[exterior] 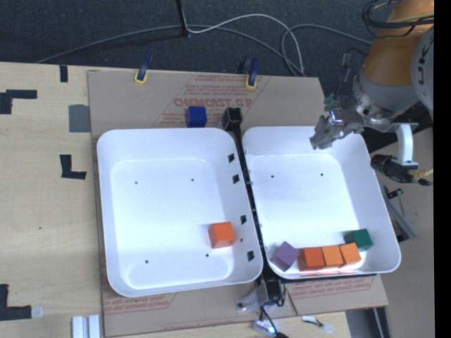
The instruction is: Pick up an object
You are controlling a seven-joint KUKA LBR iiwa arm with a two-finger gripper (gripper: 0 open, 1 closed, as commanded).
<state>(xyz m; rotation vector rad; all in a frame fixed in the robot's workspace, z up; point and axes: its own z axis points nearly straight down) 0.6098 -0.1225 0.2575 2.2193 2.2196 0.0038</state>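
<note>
While hand [325,136] hovers over right bin [373,189] far rim, finger state unclear, nothing held. Blocks crowd near edge: purple block [285,255], orange blocks [330,257], green block [360,239]. Risk: tight row blocks fingers, grasp slips.

Two shallow bins [169,150] were white; cube [221,234] orange; small block [284,255] purple; corner block [359,239] green; clamp [196,115] blue.
</note>
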